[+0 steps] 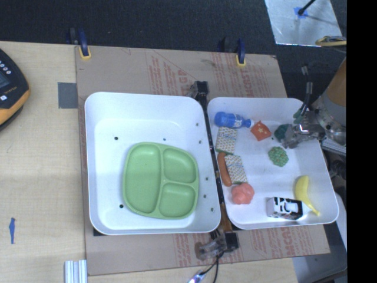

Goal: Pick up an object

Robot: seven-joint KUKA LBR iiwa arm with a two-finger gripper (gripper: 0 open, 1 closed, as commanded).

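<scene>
At the far right of the right-hand shallow white bin [259, 171], close to its back corner, we see a small dark teal lump [284, 133], too blurred for us to name its shape; the metal two-finger gripper [299, 128] sits right against its right side, low over the bin, and we cannot tell whether the claw is wide, narrow or closed on the lump.

Just left of the lump lies a small orange-red block [261, 131]; just in front of it sits a green textured ball [278, 156]; further left, by the back wall, lies a blue plastic bottle [231, 121] on its side.

Along the bin's left wall we find a patterned square sachet [226, 139]; a second patterned sachet [236, 168] lies in front of it, beside an orange-brown sausage [224, 168]; a pink rounded lump [242, 193] rests just beyond the sausage's near end.

Near the front right corner a yellow banana [305, 194] lies next to a black-and-white box [284, 207].

The left-hand white bin [147, 114] holds a pale green three-part plate [160, 180]; both bins stand on a brown cardboard sheet [177, 69], which two blue clamps [84, 45] pin to the wooden bench [35, 175] at its far edge.
</scene>
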